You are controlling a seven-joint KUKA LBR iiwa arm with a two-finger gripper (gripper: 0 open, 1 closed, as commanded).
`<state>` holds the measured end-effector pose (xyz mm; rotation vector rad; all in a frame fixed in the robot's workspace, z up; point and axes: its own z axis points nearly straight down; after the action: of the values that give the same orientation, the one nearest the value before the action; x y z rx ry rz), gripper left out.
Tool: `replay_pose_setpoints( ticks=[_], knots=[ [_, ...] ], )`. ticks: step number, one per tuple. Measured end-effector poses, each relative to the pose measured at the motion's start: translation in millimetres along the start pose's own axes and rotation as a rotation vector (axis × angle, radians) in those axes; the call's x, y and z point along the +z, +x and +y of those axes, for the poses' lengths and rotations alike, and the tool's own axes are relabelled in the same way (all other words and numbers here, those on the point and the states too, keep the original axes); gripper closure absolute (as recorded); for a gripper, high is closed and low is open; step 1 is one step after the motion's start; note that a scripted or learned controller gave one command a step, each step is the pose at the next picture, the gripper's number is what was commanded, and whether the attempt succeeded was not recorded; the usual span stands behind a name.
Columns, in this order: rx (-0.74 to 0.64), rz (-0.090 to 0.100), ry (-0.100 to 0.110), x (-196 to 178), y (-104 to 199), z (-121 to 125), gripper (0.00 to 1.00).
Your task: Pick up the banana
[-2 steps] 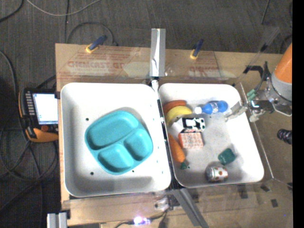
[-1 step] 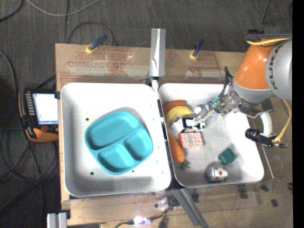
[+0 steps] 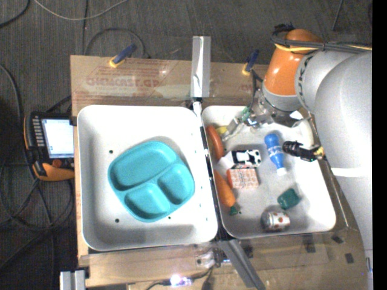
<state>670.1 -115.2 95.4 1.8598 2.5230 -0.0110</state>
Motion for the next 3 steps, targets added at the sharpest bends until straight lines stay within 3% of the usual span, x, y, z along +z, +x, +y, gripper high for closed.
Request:
replay_pose_setpoints(
  ticks=[1,2,3],
  knots=[
    [-0.002,0.005,0.01,-5.1,2.6,-2.1,1.0],
    [-0.332,0.002,-0.013,4.3,-27.1,-20.1,1.0],
    [-0.057,0.012,-0.001,-88.9,80.8,3.9,1.0]
  ],
)
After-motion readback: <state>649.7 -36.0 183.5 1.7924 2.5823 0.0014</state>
